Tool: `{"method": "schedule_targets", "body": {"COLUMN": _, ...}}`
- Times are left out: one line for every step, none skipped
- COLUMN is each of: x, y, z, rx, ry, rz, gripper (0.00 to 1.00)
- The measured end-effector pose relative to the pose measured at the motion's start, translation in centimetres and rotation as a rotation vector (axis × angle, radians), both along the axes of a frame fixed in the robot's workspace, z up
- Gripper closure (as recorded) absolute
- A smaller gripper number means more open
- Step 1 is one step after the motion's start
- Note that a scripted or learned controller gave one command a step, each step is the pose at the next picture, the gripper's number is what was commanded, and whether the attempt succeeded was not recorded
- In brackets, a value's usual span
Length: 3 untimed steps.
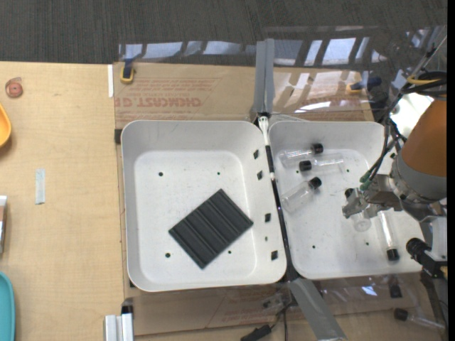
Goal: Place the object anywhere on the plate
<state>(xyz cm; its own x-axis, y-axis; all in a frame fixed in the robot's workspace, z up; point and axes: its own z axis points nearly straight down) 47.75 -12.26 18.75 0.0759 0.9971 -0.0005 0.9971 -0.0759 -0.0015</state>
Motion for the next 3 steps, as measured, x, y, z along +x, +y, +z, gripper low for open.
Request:
{"method": "schedule_targets", "body": {"x": 3.5, "y": 5.8, "z": 3.9, "rx": -0.001, "ry": 0.001, "rz": 0.147, "gripper": 1.00}}
{"method": "schedule_targets", "body": {"x": 8.1, "y": 12.9, "z": 0.3, "rx": 0.000, "ry": 0.001, "rz": 0.521, "gripper": 1.00}}
{"method": "schedule_targets", "body": {"x": 2.6, "y": 21.2, "z": 0.3, "rx": 0.000, "ry": 0.003, "rz": 0.552, "gripper": 1.00}}
